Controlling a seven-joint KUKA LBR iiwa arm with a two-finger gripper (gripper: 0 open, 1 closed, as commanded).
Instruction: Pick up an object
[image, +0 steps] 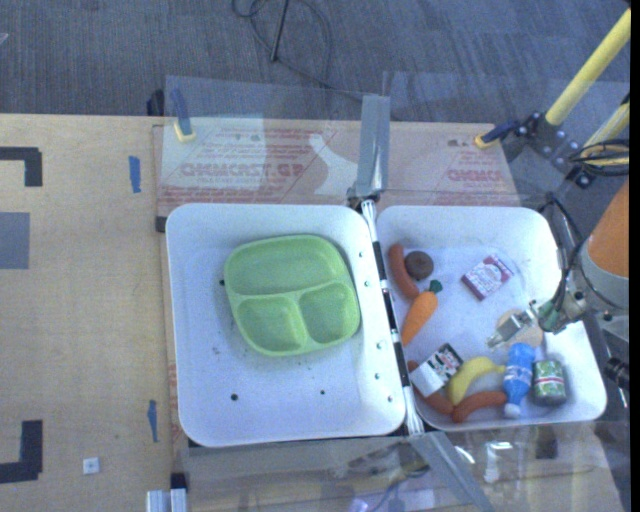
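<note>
Several toys crowd my right bin — so the gripper hangs above the banana, its grip state unreadable to me.

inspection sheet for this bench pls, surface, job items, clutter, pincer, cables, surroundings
surface: wooden bench bearing two white bins side by side, left bin and right bin
job's things: in the right bin, carrot, banana, two sausages, brown round piece, pink packet, blue bottle, green can, small black and white carton
clutter: green divided plate in the left bin
pincer: pincer low over the right bin, above the blue bottle; nothing seen between its fingers
cables: dark cable on the floor; cables by the yellow pole
surroundings: grey carpet, blue tape marks
</note>
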